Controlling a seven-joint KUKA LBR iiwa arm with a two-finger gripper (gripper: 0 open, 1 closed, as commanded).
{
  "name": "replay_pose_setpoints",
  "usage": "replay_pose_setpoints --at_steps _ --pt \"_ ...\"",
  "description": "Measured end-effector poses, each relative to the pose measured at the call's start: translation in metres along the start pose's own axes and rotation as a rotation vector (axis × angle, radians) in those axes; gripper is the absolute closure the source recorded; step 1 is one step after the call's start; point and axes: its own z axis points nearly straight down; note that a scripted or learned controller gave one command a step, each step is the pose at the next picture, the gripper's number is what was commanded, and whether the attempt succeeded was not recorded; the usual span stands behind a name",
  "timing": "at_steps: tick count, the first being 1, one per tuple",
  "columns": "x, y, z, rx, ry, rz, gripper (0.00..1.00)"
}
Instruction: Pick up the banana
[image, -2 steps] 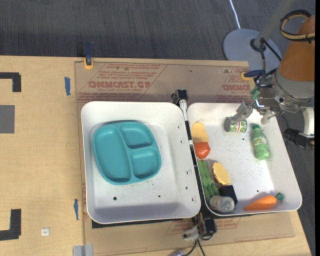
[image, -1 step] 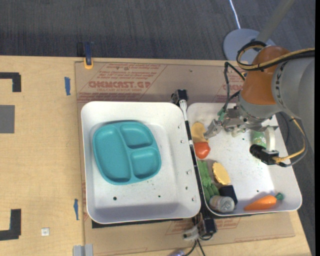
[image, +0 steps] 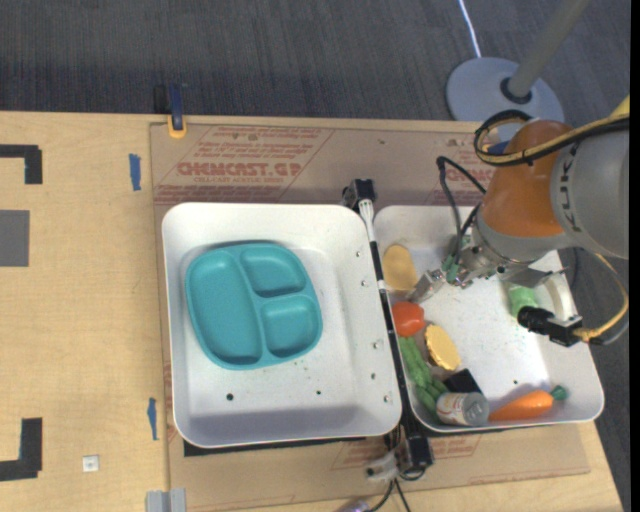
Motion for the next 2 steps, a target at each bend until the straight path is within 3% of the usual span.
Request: replay_pose_setpoints --at_steps 1,2 --pt "0.031 0.057 -0.098 0.003 0.002 0.374 0.0" --pt "0.021 -0.02 -0.157 0.005 0.002 0.148 0.0"
